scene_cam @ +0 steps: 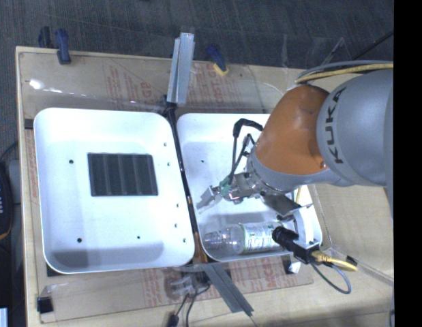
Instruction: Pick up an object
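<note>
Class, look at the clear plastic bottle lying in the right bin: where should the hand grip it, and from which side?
Probably across the middle of the bottle, coming from above. It lies on its side along the near wall of the right bin, so its round body is exposed on top, while that wall crowds any sideways approach.

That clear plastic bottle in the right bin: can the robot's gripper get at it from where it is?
Probably yes. The gripper hangs just above the bottle, which lies on its side near the bin's front wall, uncovered.
</note>
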Tool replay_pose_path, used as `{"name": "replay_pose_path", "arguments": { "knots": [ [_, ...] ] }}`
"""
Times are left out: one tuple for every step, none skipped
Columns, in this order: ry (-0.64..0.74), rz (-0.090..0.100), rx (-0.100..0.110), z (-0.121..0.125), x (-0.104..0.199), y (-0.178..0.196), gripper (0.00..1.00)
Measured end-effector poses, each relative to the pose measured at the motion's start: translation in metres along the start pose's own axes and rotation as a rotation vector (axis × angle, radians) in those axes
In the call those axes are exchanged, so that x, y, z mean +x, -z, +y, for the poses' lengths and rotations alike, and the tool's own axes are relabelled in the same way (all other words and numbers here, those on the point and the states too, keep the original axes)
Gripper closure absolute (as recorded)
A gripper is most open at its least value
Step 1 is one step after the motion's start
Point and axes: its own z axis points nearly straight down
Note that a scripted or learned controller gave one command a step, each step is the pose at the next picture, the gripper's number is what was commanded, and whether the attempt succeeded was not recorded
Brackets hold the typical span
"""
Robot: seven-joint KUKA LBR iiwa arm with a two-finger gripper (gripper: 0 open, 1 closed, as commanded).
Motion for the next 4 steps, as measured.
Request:
{"name": "replay_pose_path", "arguments": {
  "knots": [
    [-0.122, -0.001, -0.002, -0.013, -0.043, 0.008, 0.00],
    [-0.221, -0.001, -0.004, -0.021, -0.090, 0.006, 0.00],
    [-0.221, 0.000, 0.000, 0.031, -0.125, -0.025, 0.00],
    [-0.254, -0.001, -0.002, 0.030, -0.134, -0.008, 0.00]
  ]
}}
